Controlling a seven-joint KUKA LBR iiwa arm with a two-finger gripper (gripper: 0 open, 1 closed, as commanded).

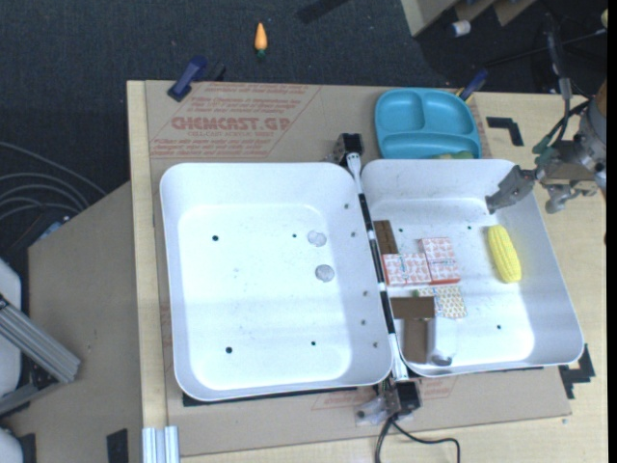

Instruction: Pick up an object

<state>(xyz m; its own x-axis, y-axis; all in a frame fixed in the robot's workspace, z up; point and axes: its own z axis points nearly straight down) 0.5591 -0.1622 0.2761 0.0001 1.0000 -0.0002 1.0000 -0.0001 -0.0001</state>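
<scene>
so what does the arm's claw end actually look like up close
The claw is dull grey metal, ending in a flat, angular finger tip. Behind it sits a blocky grey wrist assembly with bolted-looking parts. Thin dark cables loop above it, with a greenish wire beside them. It is too blurred to read any markings.

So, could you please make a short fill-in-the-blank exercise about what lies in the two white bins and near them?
1. The yellow corn cob lies in the ____ bin.
2. The two small round discs lie in the ____ bin.
3. The tray behind the right bin is ____ in colour.
4. The gripper hangs over the right bin's ____ edge.

Missing words: right; left; blue; far
</scene>
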